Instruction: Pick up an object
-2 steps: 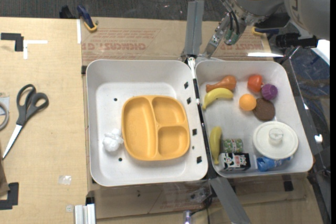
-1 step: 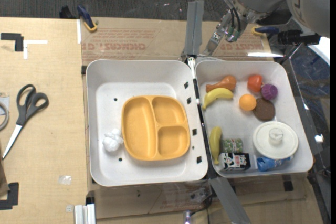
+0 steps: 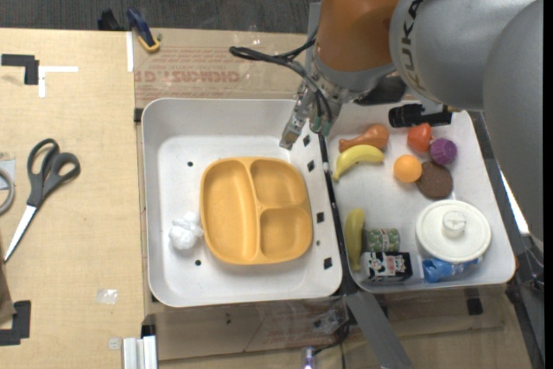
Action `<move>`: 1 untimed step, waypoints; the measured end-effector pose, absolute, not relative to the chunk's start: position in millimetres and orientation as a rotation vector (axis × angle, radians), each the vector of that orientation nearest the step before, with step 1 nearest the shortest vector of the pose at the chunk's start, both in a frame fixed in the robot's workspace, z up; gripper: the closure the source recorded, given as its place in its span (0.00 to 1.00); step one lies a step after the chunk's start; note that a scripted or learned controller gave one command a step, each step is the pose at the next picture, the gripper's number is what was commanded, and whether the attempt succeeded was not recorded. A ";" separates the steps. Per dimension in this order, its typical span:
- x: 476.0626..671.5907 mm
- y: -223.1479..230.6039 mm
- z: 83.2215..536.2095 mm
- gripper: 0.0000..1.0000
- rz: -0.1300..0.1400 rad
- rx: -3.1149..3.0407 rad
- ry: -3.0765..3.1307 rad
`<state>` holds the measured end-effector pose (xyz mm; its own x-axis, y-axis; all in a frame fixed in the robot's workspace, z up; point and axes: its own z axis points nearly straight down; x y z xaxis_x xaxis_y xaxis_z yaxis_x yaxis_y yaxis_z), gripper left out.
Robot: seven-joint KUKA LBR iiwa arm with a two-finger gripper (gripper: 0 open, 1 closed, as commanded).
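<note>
My gripper (image 3: 304, 127) hangs over the far end of the wall between the two bins, open, with nothing between its fingers. Just right of it in the right bin (image 3: 484, 276) lie a yellow banana (image 3: 358, 156) and an orange drumstick toy (image 3: 367, 136). Further right are an orange ball (image 3: 407, 168), a red fruit (image 3: 419, 136), a purple fruit (image 3: 443, 151) and a brown disc (image 3: 435, 181). In the left bin (image 3: 164, 151) sit a yellow divided plate (image 3: 256, 210) and a small white crumpled lump (image 3: 183, 231).
At the right bin's front stand a white lidded bowl (image 3: 453, 229), a second yellow fruit (image 3: 354, 236), a green can (image 3: 381, 238), a black-and-white carton (image 3: 385, 265) and a blue item (image 3: 436, 270). Scissors (image 3: 43, 173) lie on the wooden bench at left. The arm covers the right bin's back.
</note>
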<state>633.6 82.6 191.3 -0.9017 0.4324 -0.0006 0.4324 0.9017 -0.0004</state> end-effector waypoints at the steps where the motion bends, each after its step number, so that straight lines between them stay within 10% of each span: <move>1: 627.3 -10.7 226.9 1.00 -0.001 0.395 3.112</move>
